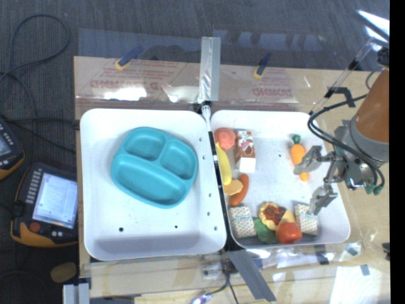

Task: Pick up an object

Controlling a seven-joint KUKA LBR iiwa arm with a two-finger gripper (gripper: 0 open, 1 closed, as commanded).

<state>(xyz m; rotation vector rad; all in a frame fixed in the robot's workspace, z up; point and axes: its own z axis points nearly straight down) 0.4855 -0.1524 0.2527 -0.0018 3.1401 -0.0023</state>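
White plastic walls frame the right bin (278, 120), where the toy food sits. The end effector (318, 179) hangs released, its 2 fingers spread with nothing between them, over bare floor near the bin's right edge. The small carrot (297, 152) lies just beside the upper finger. A red tomato (288, 232) and striped blocks (306, 220) crowd the front edge below the lower finger. A banana (223, 163) lies along the left wall. I judge that descending here would close on bare floor, or a fingertip could nudge the carrot away. The left bin (101, 233) holds a blue divided plate (155, 166).
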